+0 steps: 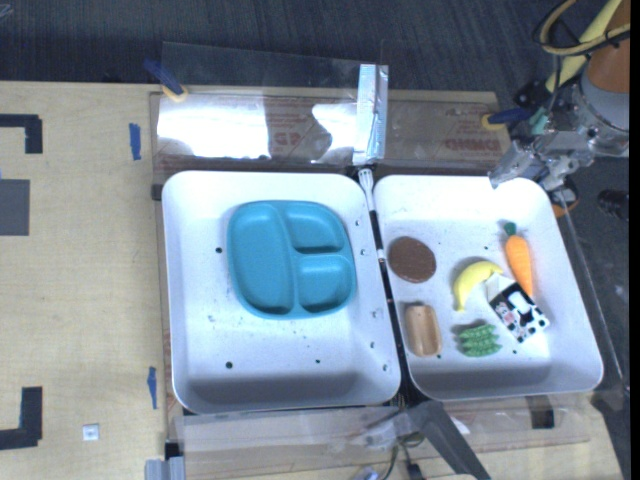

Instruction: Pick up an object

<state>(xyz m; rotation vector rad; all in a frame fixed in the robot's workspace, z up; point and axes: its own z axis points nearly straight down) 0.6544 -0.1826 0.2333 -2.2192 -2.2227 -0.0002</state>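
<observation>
The right bin (440,200) holds several toy foods: a brown round cookie (411,258), a yellow banana (473,280), an orange carrot (519,258), a tan bread piece (422,328), a green pea pod (478,341) and a black-and-white patterned block (518,310). My gripper (538,162) hangs above the far right corner of that bin, up and right of the carrot and clear of every object. Nothing shows between its fingers.
The left bin (190,268) carries a blue sectioned tray (291,258). A clear plastic panel (270,118) and a metal divider post (368,113) stand behind the bins. Yellow cabling (580,18) loops at the top right.
</observation>
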